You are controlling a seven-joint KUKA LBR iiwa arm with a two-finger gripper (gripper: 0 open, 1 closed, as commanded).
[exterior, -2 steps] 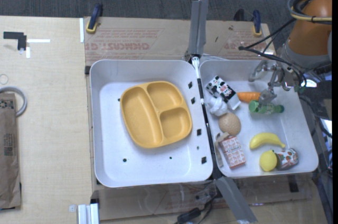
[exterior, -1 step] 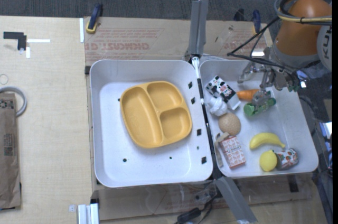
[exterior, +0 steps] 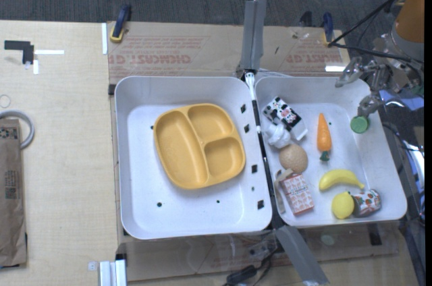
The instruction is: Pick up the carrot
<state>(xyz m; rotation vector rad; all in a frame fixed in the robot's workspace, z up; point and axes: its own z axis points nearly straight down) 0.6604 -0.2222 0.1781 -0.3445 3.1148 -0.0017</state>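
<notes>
The gripper [exterior: 358, 88] hangs over the far right corner of the right bin [exterior: 395, 173]. Its two metal fingers [exterior: 368, 102] stand apart, with nothing between them.

Closest to the fingers is a small green round piece [exterior: 359, 124], just below the lower fingertip on the bin floor; whether they touch cannot be told. Next out, to the left of the fingers and a little toward the front, lies the carrot [exterior: 324, 133]. It is orange, its pointed end toward the back wall and its green stub toward the front, lying free and apart from the fingers.

Further left from the fingers, by the wall between the bins, sits a black-and-white cow toy [exterior: 283, 114], with a white crumpled piece [exterior: 276, 137] touching its front side. A tan egg-shaped thing [exterior: 293, 158] lies just in front of that.

Further off toward the front edge are a banana [exterior: 339, 179], then a lemon [exterior: 343, 206] touching a small strawberry-printed can [exterior: 368, 202], and a red-and-white carton [exterior: 297, 194] on their left.

Farthest from the fingers, in the left bin [exterior: 135, 197], rests a yellow divided plate [exterior: 199, 145]. Beyond it, on the bench at the far left, lies a brown paper bag [exterior: 11, 193].
</notes>
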